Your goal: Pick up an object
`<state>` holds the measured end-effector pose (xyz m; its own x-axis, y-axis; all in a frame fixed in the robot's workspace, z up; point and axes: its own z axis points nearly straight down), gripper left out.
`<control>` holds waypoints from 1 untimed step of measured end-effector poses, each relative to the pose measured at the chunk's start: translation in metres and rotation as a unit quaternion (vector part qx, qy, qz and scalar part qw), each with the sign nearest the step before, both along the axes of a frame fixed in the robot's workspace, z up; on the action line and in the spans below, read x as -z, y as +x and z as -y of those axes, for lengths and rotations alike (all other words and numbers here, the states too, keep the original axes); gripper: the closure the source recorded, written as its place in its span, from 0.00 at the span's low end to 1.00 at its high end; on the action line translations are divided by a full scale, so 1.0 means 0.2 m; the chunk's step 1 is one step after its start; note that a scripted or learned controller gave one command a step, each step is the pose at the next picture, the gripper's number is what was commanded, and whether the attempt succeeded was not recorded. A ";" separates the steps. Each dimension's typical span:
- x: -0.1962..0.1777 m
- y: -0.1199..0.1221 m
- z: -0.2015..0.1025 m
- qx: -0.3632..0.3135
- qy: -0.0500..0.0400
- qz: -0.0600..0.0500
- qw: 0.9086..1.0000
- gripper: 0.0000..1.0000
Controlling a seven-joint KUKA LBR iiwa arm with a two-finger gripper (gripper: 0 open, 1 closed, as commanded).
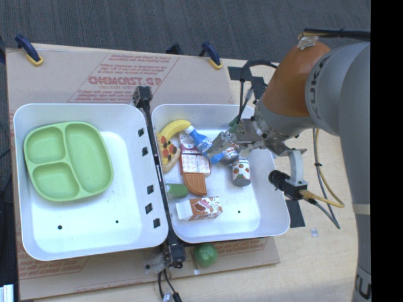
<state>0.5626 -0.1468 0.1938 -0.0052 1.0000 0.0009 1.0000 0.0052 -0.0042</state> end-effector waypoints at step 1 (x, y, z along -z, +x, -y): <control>0.51 -0.43 0.11 0.000 0.000 0.000 1.000 0.00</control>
<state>0.4758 -0.1684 0.0915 -0.0061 1.0000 0.0014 1.0000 0.0061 -0.0040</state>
